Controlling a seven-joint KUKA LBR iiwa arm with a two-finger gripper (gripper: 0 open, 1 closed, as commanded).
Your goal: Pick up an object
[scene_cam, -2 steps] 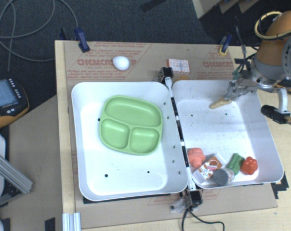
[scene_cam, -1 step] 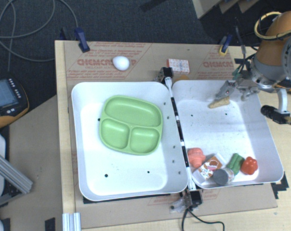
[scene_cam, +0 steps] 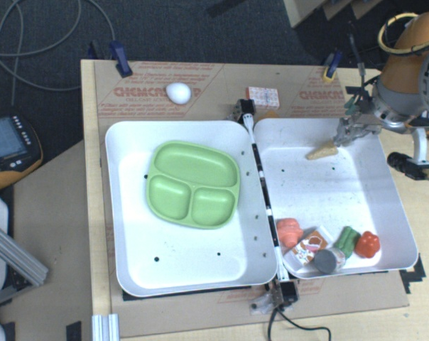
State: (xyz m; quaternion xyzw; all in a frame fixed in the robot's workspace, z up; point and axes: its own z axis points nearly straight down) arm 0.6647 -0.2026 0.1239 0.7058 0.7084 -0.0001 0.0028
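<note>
Gripper [scene_cam: 344, 135] sits at upper right of frame, low over the right bin [scene_cam: 385, 190]; finger state cannot be told. A tan wedge-shaped piece [scene_cam: 321, 152] lies just beside its tip, apparently the target. Its long axis runs lower left to upper right, narrow end toward the gripper, seemingly suiting a grasp across its width.

Arm's coming in from the far right, orange band up top with the grey wrist section right below it. It slopes down and to the left, so the gripper [scene_cam: 344, 135] ends up low at the far end of the right side. Fingertips look pinched on something tan — I think, it's pretty small and blurry at this angle.
</note>
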